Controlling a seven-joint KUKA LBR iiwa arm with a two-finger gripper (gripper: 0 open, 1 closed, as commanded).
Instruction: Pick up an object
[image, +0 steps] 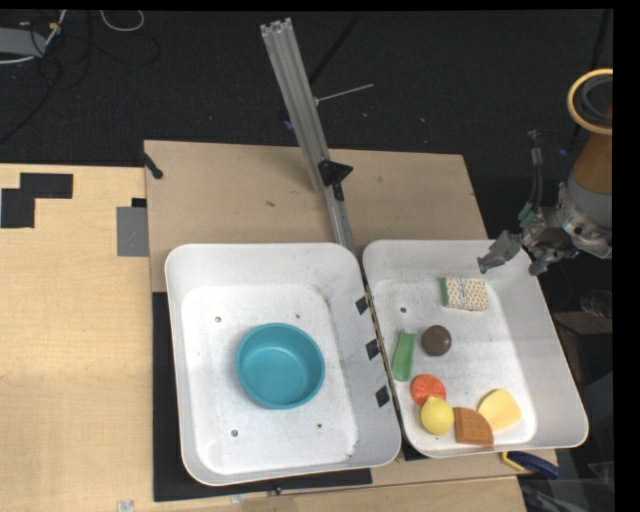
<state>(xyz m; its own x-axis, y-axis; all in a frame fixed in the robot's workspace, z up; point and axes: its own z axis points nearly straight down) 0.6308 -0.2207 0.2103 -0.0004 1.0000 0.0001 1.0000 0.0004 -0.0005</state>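
From above, the tabletop (240, 190) carries two shallow white bins side by side. The left bin (200, 275) has a teal bowl (281, 365) sitting upright a little below its middle, toward six o'clock.

The right bin (545, 330) holds all the small things. Near twelve o'clock of its floor lies a pale speckled sponge with a green edge (464, 293). Just below it, toward the centre, sits a dark brown ball (436, 340). At about nine o'clock, close to the wall shared with the left bin, a green stick-like piece (403, 355) lies nearly upright in the view. Down at six o'clock there is a tight cluster: a red tomato-like piece (428, 387) touching a yellow lemon-like piece (436, 416) right under it, then a brown bread-like wedge (473, 427) beside that, and a yellow cheese-like block (500, 409) at about five o'clock, touching the wedge.

The arm comes in from three o'clock, its orange band (592, 165) above the wrist. The gripper (520, 252) hangs over the bin's upper right rim, around two o'clock, well apart from the cluster and nearer the sponge. Its two dark fingers are spread apart, with nothing between them.

A slanted metal rail (305, 120) runs from twelve o'clock down to the gap between the bins.
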